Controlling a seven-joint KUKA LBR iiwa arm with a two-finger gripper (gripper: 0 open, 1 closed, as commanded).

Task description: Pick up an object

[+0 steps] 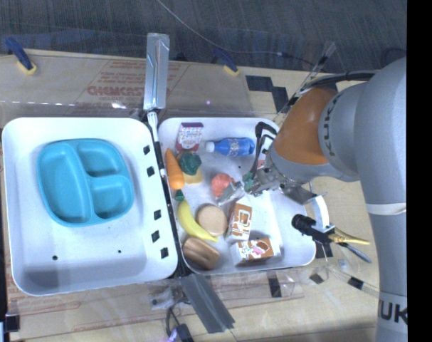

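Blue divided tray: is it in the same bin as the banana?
No, the blue divided tray lies in the left bin; the banana lies in the right one.

My view is evenly lit from above and a little soft. The left white bin point(16, 191) shines brightly, with faint shadow along its lower wall.

A: What is in the right bin point(295, 251)?
B: A banana point(189, 223), a carrot point(174, 171), a blue bottle point(230, 147) lying down, and two small boxes point(248, 235).
A: And the red thing point(222, 184)?
B: It lies in the middle.
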